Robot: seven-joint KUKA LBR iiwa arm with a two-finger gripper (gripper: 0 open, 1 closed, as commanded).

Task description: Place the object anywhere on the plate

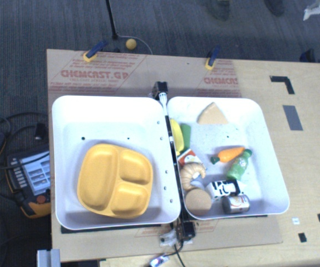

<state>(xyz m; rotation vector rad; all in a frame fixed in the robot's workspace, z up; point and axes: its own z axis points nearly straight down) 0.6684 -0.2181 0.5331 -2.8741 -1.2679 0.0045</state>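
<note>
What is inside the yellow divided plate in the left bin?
Nothing visible: the yellow divided plate shows three bare compartments. It hides the left bin floor beneath it. The toy food lies in the right bin.

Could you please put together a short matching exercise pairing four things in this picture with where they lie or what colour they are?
Things:
1. plate
2. carrot
3. can
4. wedge

Descriptions:
A. tan, at the far end of the right bin
B. yellow, with compartments, in the left bin
C. lying at the near right corner of the right bin
D. orange, beside the green bottle

Pairs: 1-B, 2-D, 3-C, 4-A
</note>
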